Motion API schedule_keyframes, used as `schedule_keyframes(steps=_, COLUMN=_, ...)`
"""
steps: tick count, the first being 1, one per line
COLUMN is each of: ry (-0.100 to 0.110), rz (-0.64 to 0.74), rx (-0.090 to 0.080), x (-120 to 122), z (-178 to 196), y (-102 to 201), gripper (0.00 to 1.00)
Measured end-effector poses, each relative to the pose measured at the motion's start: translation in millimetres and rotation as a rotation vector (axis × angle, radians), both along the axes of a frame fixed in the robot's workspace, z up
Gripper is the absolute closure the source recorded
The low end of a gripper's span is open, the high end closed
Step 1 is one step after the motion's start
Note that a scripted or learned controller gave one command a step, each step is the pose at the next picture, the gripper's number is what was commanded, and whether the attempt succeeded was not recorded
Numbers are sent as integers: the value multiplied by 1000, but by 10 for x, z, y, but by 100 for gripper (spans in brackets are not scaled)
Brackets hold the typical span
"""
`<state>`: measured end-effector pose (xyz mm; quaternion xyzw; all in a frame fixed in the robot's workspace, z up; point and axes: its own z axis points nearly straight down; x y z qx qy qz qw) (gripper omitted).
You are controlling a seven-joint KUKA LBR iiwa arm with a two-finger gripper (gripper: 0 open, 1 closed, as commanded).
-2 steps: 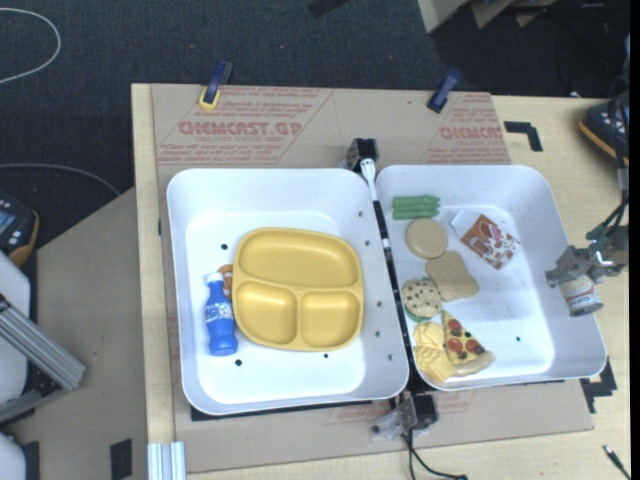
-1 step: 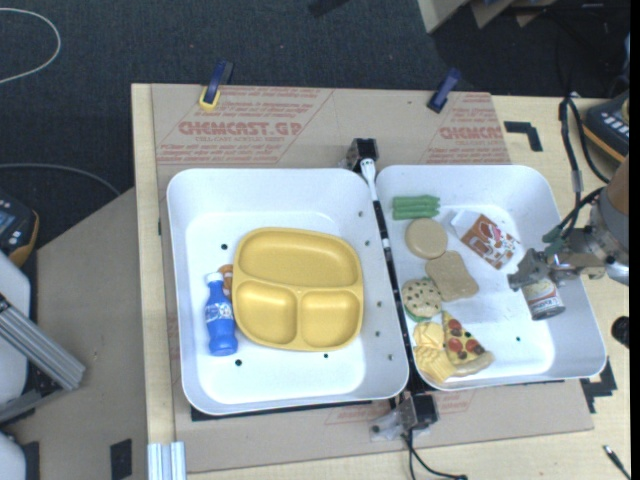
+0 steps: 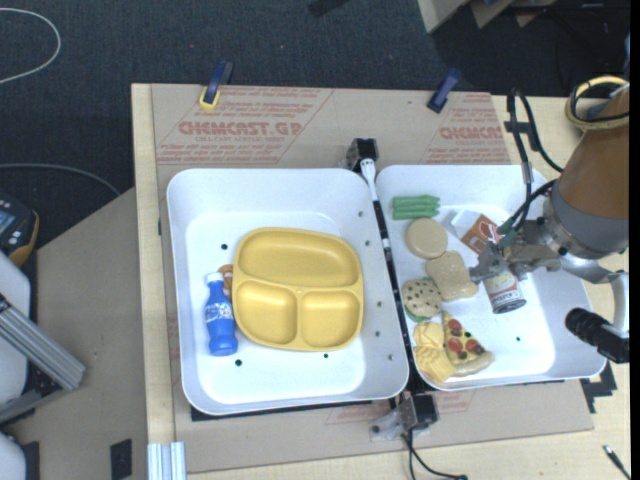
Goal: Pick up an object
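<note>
- On the board under the bins (image 3: 268, 126): red "CHEMCAST GP" print.
- Arm enters from right, gripper (image 3: 497, 264) low over right bin (image 3: 560, 363).
- Small can (image 3: 506, 293) just beside gripper; grip state unclear.

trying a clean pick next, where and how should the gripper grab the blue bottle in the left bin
Grip the blue bottle across the middle of its body, coming straight down from above. It lies flat, cap toward the far side, between the yellow tray and the left bin's wall, so close the fingers across its narrow width, probably avoiding the tray's rim.
</note>
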<state>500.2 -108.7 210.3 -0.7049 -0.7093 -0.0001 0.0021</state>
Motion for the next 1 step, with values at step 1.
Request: schedule_keyframes(steps=1, ry=0, rz=-3, rx=-1, x=82, z=-67, y=506, gripper=100)
